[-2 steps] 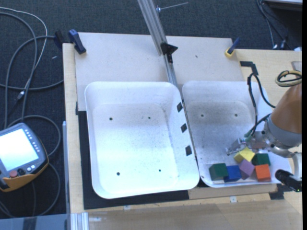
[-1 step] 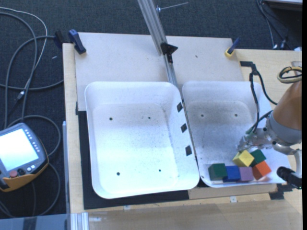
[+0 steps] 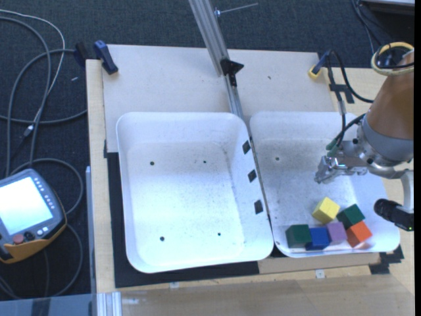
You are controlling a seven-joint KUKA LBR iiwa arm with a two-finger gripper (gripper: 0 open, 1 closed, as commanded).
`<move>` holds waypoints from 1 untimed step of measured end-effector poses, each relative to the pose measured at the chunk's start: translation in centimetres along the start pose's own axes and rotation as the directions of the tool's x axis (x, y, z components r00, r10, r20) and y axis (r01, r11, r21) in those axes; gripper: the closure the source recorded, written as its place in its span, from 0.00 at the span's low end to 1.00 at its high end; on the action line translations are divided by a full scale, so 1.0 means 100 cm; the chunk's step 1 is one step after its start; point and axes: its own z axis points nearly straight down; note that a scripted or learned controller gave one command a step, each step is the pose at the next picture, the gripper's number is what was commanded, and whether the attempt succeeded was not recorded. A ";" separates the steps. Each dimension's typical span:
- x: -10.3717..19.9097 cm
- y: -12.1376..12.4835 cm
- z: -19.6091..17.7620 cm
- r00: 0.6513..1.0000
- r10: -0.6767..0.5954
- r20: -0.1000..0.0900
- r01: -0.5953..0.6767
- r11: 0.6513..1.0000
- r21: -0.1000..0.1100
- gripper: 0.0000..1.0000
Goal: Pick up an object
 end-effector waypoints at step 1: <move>-0.003 -0.002 0.005 1.000 0.006 0.000 -0.006 1.000 0.010 0.00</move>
